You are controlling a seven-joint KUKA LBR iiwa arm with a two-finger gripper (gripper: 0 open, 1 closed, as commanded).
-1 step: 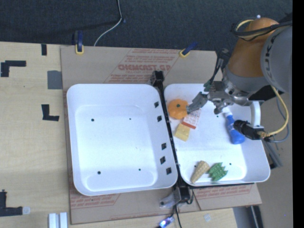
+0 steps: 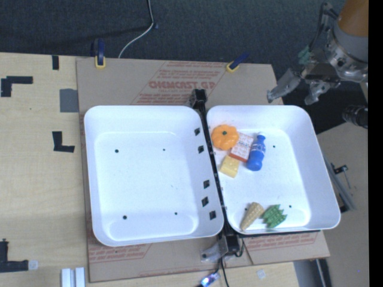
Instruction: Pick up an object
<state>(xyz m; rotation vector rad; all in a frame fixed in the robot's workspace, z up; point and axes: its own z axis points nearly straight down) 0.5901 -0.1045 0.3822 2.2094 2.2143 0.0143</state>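
The right bin [image 2: 305, 160] holds several small things: an orange pumpkin [image 2: 224, 136], a red-and-white packet [image 2: 242, 147], a blue bottle [image 2: 257, 153], a yellow block [image 2: 230, 167], a tan cone [image 2: 251, 214] and a green spiky toy [image 2: 274, 215]. My gripper [image 2: 296, 90] hangs above the bench just beyond the right bin's far right corner, up and to the right of the objects. Its two fingers are spread apart with nothing between them.
The left bin [image 2: 143, 172] lies beside the right one, joined along a black clip strip [image 2: 206, 160]. Both rest on a cardboard sheet [image 2: 173, 82] clamped at the back. A white cable [image 2: 143, 28] runs over the dark floor behind.
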